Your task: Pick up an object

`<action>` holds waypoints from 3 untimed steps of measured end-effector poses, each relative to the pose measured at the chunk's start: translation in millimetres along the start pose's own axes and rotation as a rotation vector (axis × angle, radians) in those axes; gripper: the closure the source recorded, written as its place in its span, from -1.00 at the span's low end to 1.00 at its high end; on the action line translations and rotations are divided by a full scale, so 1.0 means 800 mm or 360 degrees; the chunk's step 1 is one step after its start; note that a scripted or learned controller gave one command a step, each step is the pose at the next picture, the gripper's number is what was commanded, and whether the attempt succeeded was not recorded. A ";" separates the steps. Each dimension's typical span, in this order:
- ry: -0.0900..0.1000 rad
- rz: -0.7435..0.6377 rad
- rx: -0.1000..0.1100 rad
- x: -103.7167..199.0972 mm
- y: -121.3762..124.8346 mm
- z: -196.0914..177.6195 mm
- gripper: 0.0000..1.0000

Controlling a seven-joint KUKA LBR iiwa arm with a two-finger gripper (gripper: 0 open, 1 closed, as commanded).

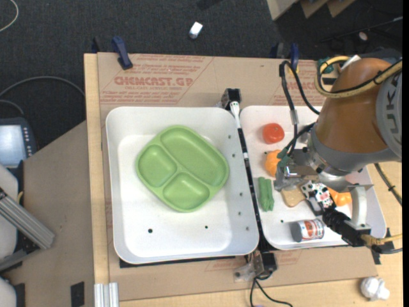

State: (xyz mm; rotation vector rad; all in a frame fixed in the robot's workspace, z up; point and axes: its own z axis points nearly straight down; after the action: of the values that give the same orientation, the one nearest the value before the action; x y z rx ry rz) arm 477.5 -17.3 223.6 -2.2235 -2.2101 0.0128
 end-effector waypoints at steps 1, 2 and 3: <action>0.0005 -0.0018 -0.0017 0.068 0.001 -0.007 1.00; 0.0011 -0.0024 -0.0041 0.134 0.001 -0.170 1.00; 0.0007 -0.0019 -0.0030 0.180 -0.001 -0.249 1.00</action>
State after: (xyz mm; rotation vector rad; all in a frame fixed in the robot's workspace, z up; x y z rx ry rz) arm 479.8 127.2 422.3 -2.2173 -2.2309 -0.0131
